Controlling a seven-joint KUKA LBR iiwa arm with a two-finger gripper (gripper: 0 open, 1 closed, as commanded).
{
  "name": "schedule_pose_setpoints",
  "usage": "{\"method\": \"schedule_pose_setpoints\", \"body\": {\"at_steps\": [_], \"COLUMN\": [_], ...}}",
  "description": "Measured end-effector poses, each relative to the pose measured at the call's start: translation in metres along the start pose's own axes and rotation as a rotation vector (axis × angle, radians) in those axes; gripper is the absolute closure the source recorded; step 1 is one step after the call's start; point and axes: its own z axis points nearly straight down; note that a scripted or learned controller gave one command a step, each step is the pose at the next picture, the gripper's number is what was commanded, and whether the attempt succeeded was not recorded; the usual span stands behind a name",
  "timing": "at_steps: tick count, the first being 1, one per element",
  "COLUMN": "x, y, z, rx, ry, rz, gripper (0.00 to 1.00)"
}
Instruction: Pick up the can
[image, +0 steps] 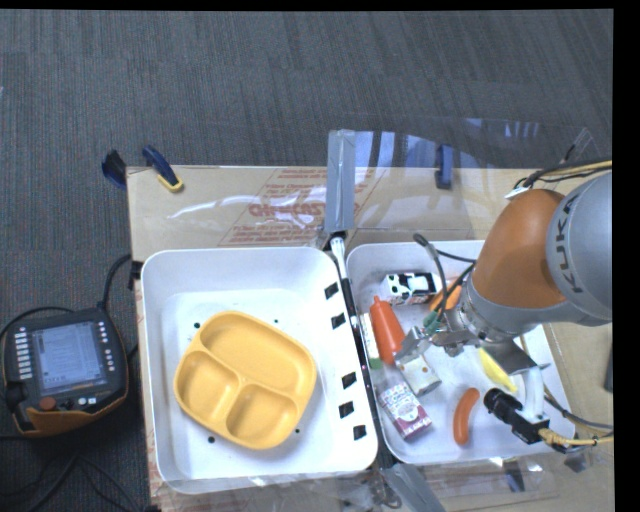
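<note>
the crowded right bin (560, 352) holds the gripper (418, 348), whose spread is unclear, beside the can (406, 410).

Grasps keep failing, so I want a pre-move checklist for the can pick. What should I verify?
1. Can found: ok, probably the maroon-labelled can lying in the right bin.
2. Gripper over can: not ok, gripper sits further back, beside the orange toy.
3. Can held: not ok, it lies apart from the gripper.
4. Room around can: cannot tell, small box lies close.
5. Yellow plate out of the way: ok, in the left bin.
</note>
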Motion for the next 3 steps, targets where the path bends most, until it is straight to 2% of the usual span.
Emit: {"method": "schedule_pose_setpoints", "body": {"at_steps": [1,2,3], "x": [0.008,0.009,-0.016], "y": [-0.029,-0.034,-0.011], "z": [0.038,0.036,-0.061], "rx": [-0.018,-0.003,-0.002], "ry": [-0.003,-0.001,-0.003], "rz": [0.08,0.083,0.25], "gripper": [0.0,1.0,1.0]}}
